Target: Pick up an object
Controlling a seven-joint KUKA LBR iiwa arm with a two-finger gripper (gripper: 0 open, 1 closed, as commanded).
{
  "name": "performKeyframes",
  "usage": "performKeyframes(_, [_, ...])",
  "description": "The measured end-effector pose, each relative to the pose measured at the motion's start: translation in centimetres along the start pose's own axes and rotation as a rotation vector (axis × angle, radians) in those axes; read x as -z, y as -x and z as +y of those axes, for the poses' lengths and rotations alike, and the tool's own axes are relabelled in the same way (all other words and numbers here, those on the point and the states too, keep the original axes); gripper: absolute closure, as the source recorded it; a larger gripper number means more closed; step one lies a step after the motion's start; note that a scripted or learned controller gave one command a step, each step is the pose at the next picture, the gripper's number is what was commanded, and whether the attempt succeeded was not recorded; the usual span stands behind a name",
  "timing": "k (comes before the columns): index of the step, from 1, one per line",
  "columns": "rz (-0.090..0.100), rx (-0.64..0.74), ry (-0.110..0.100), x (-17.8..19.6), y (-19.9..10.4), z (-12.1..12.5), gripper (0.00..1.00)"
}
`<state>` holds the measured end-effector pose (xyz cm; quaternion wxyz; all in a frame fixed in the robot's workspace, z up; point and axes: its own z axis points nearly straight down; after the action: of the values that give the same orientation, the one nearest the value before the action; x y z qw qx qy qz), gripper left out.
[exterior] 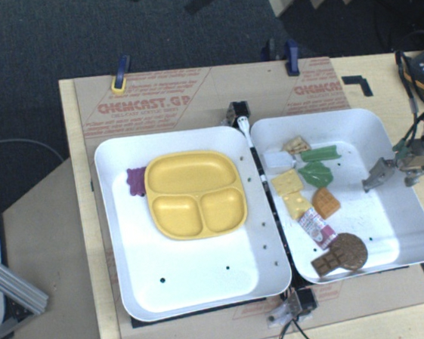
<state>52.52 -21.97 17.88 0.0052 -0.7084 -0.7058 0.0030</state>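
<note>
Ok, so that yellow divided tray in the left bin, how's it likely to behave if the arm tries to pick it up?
The yellow tray looks like rigid moulded plastic, so probably stiff and fairly light. It lies flat and wide on the left bin, so it seems unlikely to roll or tip. Its smooth, rounded rim may be slippery, and a hold at one edge would likely let it tilt.

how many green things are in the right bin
2, both in the right bin, upper middle: a long green piece lying flat, and a rounder green piece just below it. More may be hidden under the other items.
</note>
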Motion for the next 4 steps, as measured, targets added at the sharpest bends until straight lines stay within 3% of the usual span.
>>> performKeyframes(1, [-0.003,0.004,0.011,0.7,-0.1,0.2,0.00])
performKeyframes(3, [-0.001,0.004,0.009,-9.2,-1.0,0.7,0.00])
performKeyframes(4, [-0.002,0.003,0.011,-8.1,-1.0,0.7,1.00])
